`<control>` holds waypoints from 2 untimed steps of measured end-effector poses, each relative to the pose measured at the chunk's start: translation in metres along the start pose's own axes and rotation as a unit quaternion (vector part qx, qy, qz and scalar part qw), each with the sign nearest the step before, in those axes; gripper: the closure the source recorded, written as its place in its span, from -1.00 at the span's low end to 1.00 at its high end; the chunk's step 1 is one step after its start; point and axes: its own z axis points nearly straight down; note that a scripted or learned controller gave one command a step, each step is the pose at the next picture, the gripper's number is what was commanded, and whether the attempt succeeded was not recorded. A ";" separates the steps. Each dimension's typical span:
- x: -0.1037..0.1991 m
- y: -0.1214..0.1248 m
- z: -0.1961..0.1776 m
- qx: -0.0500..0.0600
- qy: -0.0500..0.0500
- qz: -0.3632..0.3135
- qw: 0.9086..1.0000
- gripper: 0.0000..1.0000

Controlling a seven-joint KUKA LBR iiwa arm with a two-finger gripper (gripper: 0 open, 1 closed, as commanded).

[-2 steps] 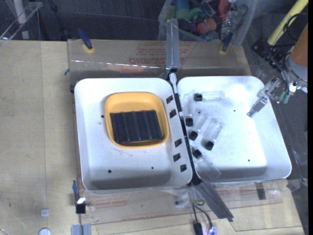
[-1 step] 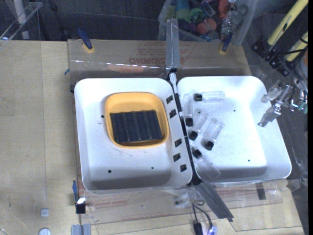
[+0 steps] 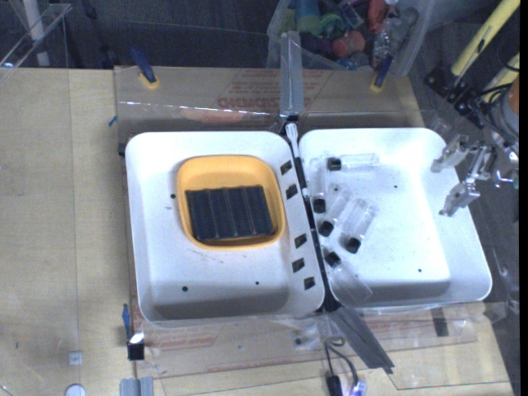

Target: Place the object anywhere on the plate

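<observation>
A: What carries everything?

B: A pale wooden worktop (image 3: pixel 58 221). On it stand two shallow white plastic bins side by side, the left bin (image 3: pixel 148 221) and the right bin (image 3: pixel 429 246), touching along a ridge dotted with small black squares.

A: And the plate?

B: A rounded-square yellow plate (image 3: pixel 186 180) lies in the middle of the left bin. A dark ribbed rectangular tray (image 3: pixel 228 213) sits inside it and covers most of its floor.

A: Where are the objects to be placed?

B: In the right bin, gathered in its left half near the ridge. They are small clear plastic vials with black caps (image 3: pixel 351 221). One lies apart near the far wall; the others lie close together toward the middle. None is on the plate.

A: The arm?

B: Its metal pincer (image 3: pixel 467 176) hangs at the right bin's right rim, well apart from the vials. The two fingers stand spread, with nothing between them.

A: Anything behind?

B: A clear tub of colourful toys (image 3: pixel 346 11) beyond the bins.
</observation>
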 end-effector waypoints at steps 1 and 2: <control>0.010 -0.002 0.018 -0.001 0.002 -0.137 0.991 -1.00; 0.014 -0.002 0.020 -0.002 0.001 -0.304 0.953 -1.00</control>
